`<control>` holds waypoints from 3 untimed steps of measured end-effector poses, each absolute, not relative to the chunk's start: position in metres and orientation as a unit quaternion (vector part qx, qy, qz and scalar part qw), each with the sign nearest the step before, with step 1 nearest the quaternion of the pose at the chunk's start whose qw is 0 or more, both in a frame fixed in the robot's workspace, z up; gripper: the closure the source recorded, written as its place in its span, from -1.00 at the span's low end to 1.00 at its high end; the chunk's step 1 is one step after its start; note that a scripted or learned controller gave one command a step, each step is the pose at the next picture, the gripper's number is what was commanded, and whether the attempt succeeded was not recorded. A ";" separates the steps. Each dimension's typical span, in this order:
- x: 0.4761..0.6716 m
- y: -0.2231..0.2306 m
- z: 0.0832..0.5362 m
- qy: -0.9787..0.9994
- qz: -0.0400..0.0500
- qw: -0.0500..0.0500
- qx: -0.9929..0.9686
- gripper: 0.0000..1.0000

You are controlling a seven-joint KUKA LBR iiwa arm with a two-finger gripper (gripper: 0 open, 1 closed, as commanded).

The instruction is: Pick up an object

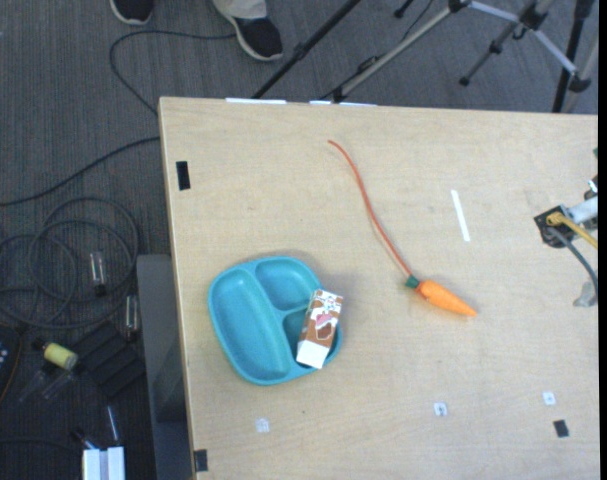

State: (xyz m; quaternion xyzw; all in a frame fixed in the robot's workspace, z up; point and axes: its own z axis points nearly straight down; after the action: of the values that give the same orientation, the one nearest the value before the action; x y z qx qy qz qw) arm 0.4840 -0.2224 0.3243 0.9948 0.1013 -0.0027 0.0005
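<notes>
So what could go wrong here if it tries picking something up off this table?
1. The small carton leans on the rim of the blue divided plate; a grab there could tip it or drag the plate.
2. The toy carrot trails a long orange cord, which might snag or pull during a lift.
3. The carrot is tapered, so it could slip out.

A person's shoes (197,10) at 12 o'clock are cut off by the top edge. At 3 o'clock some hardware (573,230) runs off the right edge, too partial to identify. The carton's (320,329) print is unreadable.
</notes>
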 end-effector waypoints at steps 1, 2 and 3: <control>0.482 -0.223 0.144 0.138 -0.003 -0.002 0.990 -1.00; 0.555 -0.223 0.186 0.123 -0.002 0.000 0.992 -1.00; 0.555 -0.223 0.186 0.123 -0.003 0.000 0.992 -1.00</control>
State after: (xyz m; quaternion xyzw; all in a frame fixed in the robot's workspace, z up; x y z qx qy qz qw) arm 0.5547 -0.2235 0.1862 0.9924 0.1233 -0.0027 0.0003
